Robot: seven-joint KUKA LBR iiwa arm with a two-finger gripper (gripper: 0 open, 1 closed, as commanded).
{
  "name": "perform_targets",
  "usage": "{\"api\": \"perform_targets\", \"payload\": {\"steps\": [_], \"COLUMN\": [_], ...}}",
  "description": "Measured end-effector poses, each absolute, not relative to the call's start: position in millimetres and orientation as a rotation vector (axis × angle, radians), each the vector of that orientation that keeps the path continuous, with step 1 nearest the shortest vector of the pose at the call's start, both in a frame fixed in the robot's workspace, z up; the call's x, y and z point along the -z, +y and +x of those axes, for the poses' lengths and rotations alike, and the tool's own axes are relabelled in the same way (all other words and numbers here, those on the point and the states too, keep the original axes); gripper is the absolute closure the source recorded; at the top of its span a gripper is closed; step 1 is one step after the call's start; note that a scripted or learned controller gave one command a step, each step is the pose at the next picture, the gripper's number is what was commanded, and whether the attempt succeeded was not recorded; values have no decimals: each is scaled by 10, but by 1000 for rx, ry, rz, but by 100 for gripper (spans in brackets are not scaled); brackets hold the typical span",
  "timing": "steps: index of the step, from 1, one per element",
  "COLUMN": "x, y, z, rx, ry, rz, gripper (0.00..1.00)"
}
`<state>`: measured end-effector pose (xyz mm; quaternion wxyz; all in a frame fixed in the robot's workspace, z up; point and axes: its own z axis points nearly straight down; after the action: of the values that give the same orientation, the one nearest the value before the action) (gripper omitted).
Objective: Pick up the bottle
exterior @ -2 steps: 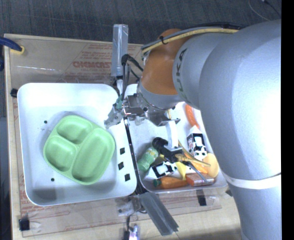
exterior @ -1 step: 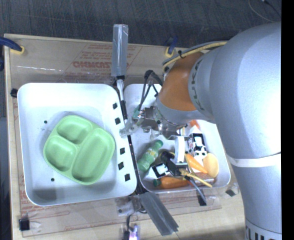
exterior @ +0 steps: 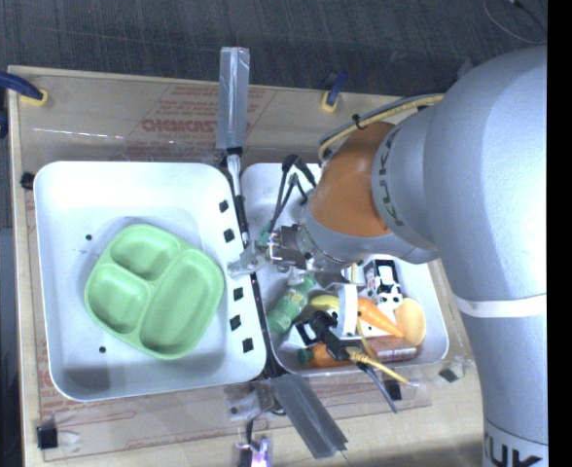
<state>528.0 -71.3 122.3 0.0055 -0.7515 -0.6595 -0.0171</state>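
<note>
The bottle (exterior: 288,308) is small and green and lies tilted in the right bin (exterior: 434,343), close to that bin's left wall. My gripper (exterior: 284,251) hangs low over the right bin's left half, just behind the bottle, under the orange band of the wrist. The wrist hides most of the gripper. I see nothing held in it.
Beside the bottle lie a yellow banana-like piece (exterior: 325,302), an orange carrot (exterior: 378,319), a yellow-orange round fruit (exterior: 411,321), a black-and-white toy (exterior: 384,280) and an orange thing (exterior: 323,358). The left bin (exterior: 62,193) holds a green divided plate (exterior: 155,290).
</note>
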Motion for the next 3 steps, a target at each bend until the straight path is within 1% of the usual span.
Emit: {"api": "perform_targets", "payload": {"steps": [1,3], "x": [-1205,-1204], "y": [-754,-758], "z": [5192,5191], "rx": [97,97], "ry": [-2118,-2126], "rz": [-2330,-2324], "gripper": [0,0]}}
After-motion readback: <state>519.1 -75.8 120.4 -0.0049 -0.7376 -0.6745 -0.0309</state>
